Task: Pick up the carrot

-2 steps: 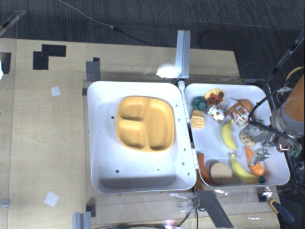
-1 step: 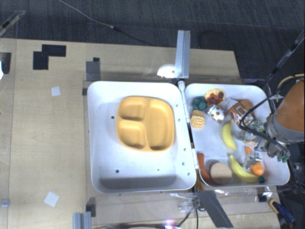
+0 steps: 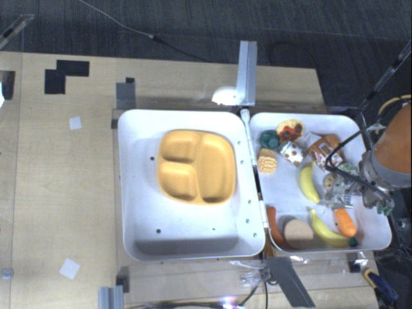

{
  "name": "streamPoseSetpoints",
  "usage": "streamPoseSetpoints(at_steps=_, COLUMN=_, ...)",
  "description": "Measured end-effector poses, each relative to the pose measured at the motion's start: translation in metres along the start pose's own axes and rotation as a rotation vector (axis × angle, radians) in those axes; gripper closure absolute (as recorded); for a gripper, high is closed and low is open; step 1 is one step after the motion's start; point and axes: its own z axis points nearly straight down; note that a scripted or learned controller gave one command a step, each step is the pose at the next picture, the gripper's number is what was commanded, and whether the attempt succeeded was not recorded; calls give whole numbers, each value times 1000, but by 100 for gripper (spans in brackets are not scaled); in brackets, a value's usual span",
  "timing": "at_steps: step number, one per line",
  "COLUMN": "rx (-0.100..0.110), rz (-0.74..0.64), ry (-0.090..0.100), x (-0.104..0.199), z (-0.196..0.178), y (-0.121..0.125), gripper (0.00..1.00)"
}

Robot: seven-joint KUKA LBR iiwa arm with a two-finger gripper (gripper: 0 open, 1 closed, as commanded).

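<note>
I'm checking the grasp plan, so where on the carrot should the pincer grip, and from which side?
Grip the carrot at mid-length, coming from above with the fingers closing across its narrow width. It lies flat, near the bin's front right corner, its long axis running roughly front to back. A banana lies close on its left, so stay clear of that.

The arm (image 3: 393, 150) is running off the picture's right edge, so most of it is being cut away. The gripper (image 3: 340, 195) is blurring into cables near the right bin's (image 3: 386, 240) right wall; its fingers are too tangled to read. A bench item (image 3: 6, 85) is getting clipped at the left edge.
</note>
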Motion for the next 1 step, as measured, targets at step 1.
streamPoseSetpoints(at_steps=1, rx=1, rz=-208, ry=-1, x=21, z=11, y=9, gripper=100)
